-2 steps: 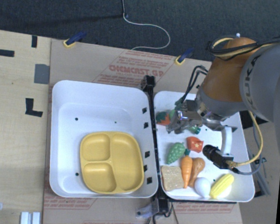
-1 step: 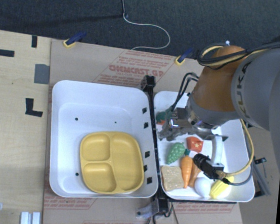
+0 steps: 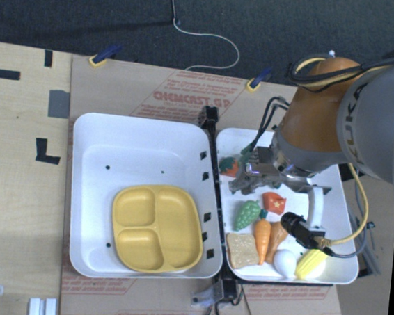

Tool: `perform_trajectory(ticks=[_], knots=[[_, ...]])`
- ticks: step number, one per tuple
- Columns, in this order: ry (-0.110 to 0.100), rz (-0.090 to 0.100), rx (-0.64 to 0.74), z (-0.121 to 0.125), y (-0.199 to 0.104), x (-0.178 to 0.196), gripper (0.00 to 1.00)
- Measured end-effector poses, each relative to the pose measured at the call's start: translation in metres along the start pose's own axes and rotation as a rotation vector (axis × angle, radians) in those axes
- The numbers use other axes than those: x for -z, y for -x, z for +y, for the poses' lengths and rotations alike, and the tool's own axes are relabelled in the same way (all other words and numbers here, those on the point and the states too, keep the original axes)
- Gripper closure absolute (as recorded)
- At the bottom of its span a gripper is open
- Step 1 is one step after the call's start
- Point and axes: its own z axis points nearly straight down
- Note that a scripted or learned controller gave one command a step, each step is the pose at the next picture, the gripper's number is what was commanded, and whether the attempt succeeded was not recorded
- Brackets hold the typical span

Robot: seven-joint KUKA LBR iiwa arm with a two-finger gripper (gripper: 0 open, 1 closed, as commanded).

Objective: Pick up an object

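Observation:
My gripper [image 3: 249,181] hangs low over the upper left part of the right bin [image 3: 342,203]. Just left of it lies a small orange and green toy vegetable [image 3: 229,166]. Below it are a red toy piece [image 3: 273,202] and a green bumpy toy [image 3: 248,214]. Farther toward the front lie a carrot [image 3: 262,240], a slice of bread [image 3: 241,251], a white egg [image 3: 285,262] and a yellow corn-like toy [image 3: 312,263]. The wrist hides what is straight under the gripper.
The left bin [image 3: 100,143] holds a yellow divided plate [image 3: 156,227]. A black divider [image 3: 212,183] runs between the bins. The grey and orange arm [image 3: 326,125] covers the right bin's upper part, and a black cable plug [image 3: 298,229] hangs over its middle.

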Motion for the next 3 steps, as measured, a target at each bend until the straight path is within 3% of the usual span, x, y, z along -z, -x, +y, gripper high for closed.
perform_trajectory(ticks=[1, 2, 3], knots=[[-0.004, -0.001, 0.0, -0.004, 0.005, -0.015, 1.0], [-0.002, 0.0, 0.001, 0.006, -0.004, -0.019, 1.0], [-0.001, 0.001, 0.0, -0.007, -0.003, -0.004, 1.0]])
